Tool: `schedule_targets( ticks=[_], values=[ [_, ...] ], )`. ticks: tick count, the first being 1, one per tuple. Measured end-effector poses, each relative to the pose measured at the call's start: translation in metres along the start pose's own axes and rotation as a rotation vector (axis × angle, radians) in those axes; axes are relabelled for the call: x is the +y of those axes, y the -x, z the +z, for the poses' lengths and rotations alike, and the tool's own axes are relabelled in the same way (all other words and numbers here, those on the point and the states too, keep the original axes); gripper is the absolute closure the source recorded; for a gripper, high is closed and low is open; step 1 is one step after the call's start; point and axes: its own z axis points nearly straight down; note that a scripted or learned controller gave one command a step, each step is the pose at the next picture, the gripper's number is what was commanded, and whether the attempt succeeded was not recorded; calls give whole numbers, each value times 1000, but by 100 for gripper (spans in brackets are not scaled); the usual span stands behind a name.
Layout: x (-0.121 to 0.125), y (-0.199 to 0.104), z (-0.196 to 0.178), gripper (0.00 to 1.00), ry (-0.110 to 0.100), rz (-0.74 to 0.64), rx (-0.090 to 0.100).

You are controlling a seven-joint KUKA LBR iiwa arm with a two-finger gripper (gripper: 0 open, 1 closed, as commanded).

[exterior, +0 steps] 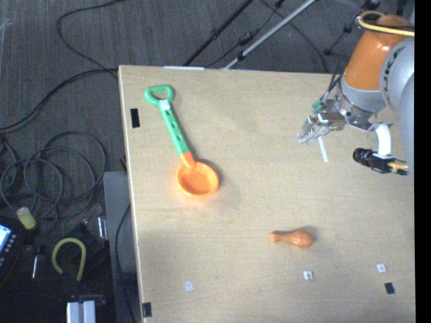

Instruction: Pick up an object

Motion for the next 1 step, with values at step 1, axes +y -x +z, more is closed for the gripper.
schedule_targets(
  ticks=[1],
  values=[
    [-50,27,-211,100,3,8,0]
  ],
)
